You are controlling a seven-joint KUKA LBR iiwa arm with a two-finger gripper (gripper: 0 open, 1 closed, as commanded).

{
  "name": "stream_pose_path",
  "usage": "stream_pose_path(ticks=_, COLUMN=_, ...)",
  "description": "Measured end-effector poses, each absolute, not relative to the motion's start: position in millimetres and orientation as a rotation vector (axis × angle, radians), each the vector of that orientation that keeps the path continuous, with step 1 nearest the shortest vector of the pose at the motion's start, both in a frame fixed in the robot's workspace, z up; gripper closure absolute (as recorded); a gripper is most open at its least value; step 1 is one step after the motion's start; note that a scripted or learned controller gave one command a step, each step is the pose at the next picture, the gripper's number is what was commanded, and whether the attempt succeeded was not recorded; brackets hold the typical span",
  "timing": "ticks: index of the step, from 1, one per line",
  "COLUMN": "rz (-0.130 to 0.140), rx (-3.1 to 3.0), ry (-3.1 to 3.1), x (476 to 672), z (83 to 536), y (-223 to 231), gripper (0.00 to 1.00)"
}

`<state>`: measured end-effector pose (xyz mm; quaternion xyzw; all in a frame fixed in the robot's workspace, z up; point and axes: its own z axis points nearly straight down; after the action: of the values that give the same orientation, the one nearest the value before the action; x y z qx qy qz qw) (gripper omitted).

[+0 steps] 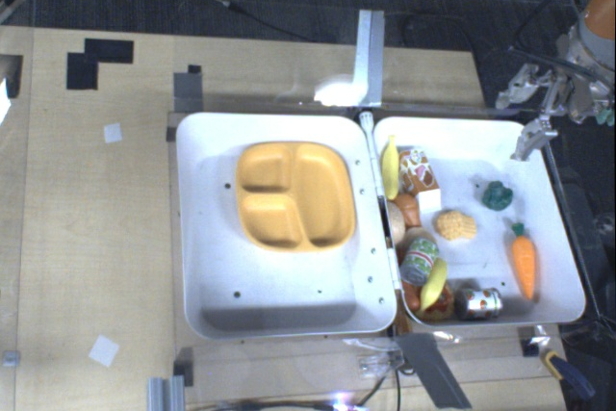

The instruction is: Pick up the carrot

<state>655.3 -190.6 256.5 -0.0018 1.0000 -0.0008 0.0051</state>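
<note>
Carrot (523,267), an orange tapered toy vegetable with a green top, lies in the right-hand shallow white bin (568,303), near that bin's right wall, tip pointing toward the front edge. Dark green broccoli piece (497,195) sits just behind it; a knobbly yellow corn-like item (455,225) lies to its left. Along the bin's left wall are a yellow banana (389,168), a printed carton (418,170), a green-labelled can (420,261) and a metal tin (478,302). The left-hand white bin (207,294) bears a yellow three-compartment plastic tray (292,194). The two-finger gripper (537,122) hangs over the right bin's far right corner, well apart from the carrot, fingers spread and holding nothing.
</note>
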Motion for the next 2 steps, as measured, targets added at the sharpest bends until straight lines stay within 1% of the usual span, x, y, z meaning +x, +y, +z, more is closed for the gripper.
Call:
stream_pose_path(ticks=1, rz=0.002, rx=-0.088, ry=3.14, x=633.0, z=92.5, y=-204.8, gripper=0.0)
stream_pose_path(ticks=2, rz=-0.003, rx=0.117, ry=3.128, x=550.3, z=89.0, y=-205.4, gripper=0.0)
